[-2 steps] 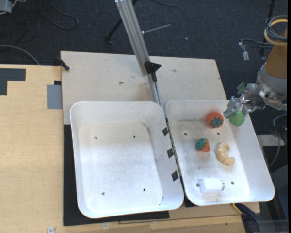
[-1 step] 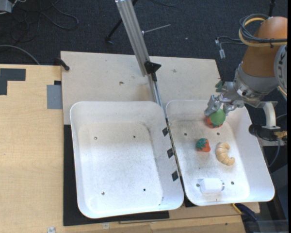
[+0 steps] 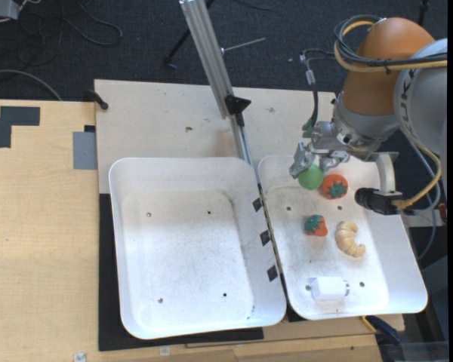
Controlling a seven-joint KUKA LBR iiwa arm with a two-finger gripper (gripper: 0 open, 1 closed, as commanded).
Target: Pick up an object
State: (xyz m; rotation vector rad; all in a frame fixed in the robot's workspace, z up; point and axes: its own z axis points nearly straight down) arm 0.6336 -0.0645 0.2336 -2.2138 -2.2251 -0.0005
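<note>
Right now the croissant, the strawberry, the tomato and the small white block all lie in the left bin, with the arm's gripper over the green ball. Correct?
Not quite: the camera view shows the croissant, strawberry, tomato and small white block in the right bin, not the left one. The gripper is indeed at the green ball.

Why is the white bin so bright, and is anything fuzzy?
Camera view: the left bin glares white under overhead light, with soft shading along its walls; the claw looks slightly blurred above the green ball; the floor behind stays dark.
</note>
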